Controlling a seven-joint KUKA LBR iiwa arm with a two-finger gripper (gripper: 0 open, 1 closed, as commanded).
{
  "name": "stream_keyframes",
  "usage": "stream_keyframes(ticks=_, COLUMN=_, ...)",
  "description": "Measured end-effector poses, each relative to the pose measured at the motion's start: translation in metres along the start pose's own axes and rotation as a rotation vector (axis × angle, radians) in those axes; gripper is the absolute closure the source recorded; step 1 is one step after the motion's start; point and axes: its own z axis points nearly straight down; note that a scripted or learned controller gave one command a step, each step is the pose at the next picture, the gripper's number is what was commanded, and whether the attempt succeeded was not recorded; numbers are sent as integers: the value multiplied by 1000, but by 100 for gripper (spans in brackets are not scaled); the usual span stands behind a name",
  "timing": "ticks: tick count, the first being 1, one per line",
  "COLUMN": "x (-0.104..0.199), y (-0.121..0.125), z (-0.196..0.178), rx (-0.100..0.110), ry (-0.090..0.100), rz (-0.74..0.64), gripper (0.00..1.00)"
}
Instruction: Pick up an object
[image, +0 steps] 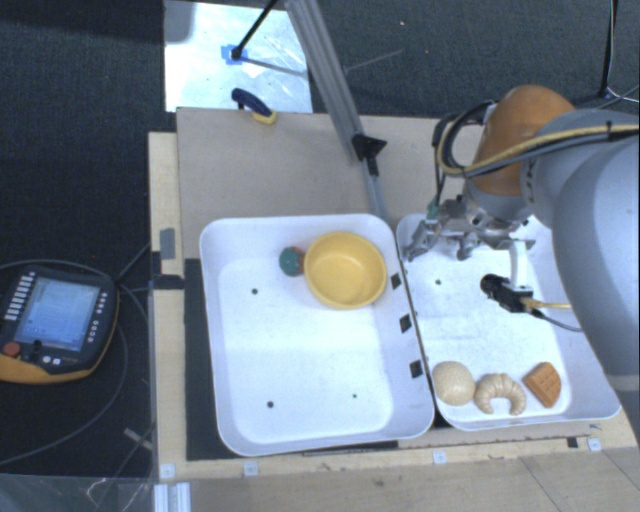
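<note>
**Hanging Over the Right Bin, the Arm Held Nothing**

Lying nearest the camera, along the front edge of the right bin (585, 405), were three baked-looking pieces in a row: a pale round bun (453, 383), a curved cream croissant (501, 392) just beside it, and a small orange-brown waffle square (544, 384) at the right end. None of them touched the arm. Farther back in the left bin (300, 400), a yellow bowl (345, 269) sat upright near the back wall, with a small dark green ball (291, 261) touching its left side. Beyond the row of pastries, the gripper (447, 240) hung over the back of the right bin, near its left corner, under the grey arm (590, 190). Whether its fingers stood apart or together could not be told, and nothing showed between them. A handheld controller (55, 322) lay on the floor at far left.
</note>
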Motion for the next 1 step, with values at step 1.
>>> stream_keyframes(ticks=1, x=3, y=1, z=-10, rx=-2, ry=2, rz=-3, gripper=100)
